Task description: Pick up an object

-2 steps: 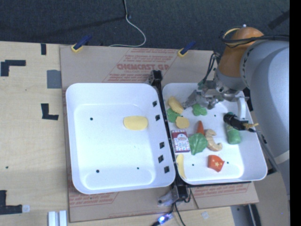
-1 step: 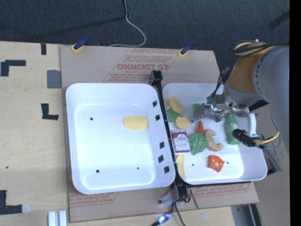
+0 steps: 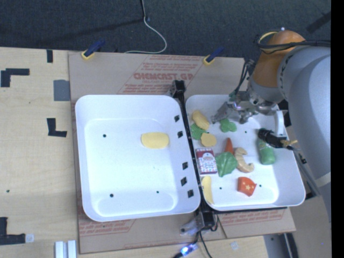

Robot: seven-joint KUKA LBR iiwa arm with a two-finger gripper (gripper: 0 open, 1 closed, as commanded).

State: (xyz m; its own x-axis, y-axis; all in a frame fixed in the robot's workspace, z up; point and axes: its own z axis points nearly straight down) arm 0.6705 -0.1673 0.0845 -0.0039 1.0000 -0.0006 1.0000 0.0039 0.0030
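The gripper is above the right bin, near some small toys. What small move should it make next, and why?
Probably a short descent. The gripper hangs over the back of the right bin, with a small green piece just below it and nothing visibly between its fingers. Lowering straight down onto that piece seems the most direct try.

Two shallow white plastic bins sat side by side: the left bin (image 3: 91,144) held one flat yellow oval piece (image 3: 155,140). The right bin (image 3: 285,190) held about eleven small toys, among them one red tomato-like piece (image 3: 246,185) and one red-and-white printed card packet (image 3: 206,162).
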